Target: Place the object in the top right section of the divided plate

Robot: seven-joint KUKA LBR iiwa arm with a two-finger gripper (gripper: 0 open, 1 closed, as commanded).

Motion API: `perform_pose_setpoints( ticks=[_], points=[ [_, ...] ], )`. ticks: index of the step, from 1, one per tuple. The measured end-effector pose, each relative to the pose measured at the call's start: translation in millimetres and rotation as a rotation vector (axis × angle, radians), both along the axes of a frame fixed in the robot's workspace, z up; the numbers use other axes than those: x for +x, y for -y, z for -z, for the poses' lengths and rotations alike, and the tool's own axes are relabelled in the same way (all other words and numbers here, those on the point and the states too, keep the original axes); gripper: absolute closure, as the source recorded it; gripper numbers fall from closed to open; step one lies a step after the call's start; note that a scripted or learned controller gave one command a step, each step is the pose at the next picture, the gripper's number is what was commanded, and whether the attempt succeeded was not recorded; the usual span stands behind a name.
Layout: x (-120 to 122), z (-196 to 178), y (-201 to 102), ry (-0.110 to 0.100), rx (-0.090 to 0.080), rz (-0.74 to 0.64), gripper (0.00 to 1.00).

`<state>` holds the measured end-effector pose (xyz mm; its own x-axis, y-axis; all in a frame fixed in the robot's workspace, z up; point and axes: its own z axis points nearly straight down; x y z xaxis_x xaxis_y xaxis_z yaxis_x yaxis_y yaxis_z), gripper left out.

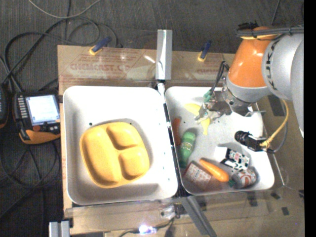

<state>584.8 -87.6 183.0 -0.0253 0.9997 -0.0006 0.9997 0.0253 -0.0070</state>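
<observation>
Yellow plastic is sitting in the left bin [74, 181]: the divided plate [115, 153], three sections, is lying flat a little toward six o'clock of the bin's middle. Its section toward one o'clock is holding nothing.

Faint lettering is showing on the cardboard sheet [98, 65] under the bins on the desk, too washed out to read. "KUKA" is running down the grey arm [276, 58] at three o'clock, partly cut off. A handheld controller [37, 113] with a lit screen is lying on the floor at nine o'clock; its text is too small to read.

The tool [211, 107] is hovering at twelve o'clock in the right bin [266, 181], just over a yellow banana [200, 115]. I cannot tell whether it is gripping anything.

Crowding the right bin are a green bottle [187, 144], an orange carrot [214, 170] lying across a brown packet [197, 176], a printed can [244, 177] at five o'clock with a card [236, 157] beside it, and a thin orange stick [176, 128] along the dividing wall. Black cables are trailing over the carpet.
</observation>
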Motion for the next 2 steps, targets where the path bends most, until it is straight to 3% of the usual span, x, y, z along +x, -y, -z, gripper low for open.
perform_pose_setpoints(
  ticks=[1,2],
  points=[
    [-41.1,1.9,-14.2,-0.001,0.001,0.052,1.00],
    [-102.9,-2.5,-35.2,-0.001,0.001,0.032,1.00]
  ],
)
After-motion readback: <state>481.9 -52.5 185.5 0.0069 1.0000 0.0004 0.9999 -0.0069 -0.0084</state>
